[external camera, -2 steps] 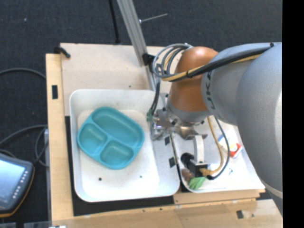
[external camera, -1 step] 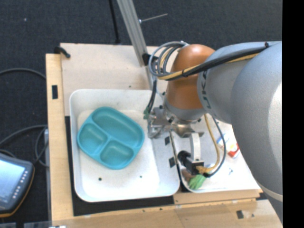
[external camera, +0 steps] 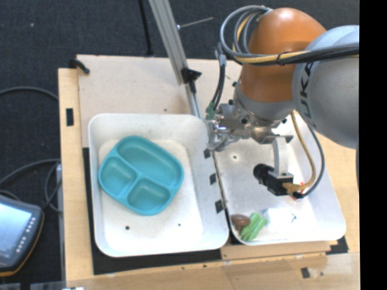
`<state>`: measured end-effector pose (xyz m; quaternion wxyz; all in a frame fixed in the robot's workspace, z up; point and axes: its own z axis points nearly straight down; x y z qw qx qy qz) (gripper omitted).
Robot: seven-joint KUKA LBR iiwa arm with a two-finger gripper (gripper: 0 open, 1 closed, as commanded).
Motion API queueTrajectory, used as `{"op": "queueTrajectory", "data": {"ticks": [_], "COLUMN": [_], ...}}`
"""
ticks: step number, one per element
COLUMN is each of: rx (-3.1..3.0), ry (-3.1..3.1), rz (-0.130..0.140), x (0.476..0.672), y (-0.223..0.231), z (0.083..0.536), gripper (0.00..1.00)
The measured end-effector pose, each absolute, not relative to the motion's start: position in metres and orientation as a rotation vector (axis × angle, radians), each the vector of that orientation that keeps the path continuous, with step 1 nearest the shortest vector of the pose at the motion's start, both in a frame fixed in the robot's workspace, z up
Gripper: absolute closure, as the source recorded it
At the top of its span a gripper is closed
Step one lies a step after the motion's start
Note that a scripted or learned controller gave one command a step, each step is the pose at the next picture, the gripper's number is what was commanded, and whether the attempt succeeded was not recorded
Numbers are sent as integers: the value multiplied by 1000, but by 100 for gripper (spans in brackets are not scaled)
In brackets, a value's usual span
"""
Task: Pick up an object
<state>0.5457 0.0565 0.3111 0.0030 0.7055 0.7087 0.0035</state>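
Over the right bin, the arm's bulk hides the pincer; its state unreadable

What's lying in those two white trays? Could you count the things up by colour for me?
Teal: 1, the divided plate in the left bin.
Green: 1, the green object near the front of the right bin.
Brown: 1, the small brown object beside the green one.
Total: 3.
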Motion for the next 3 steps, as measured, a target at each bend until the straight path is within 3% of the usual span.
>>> {"op": "queueTrajectory", "data": {"ticks": [1,2,3], "rx": [2214,2223,2223], "ry": [2235,2221,2221], "rz": [-10,0,1], "x": [541,502,492], "y": [79,69,64], "z": [225,241,247], "gripper": [100,100,100]}}
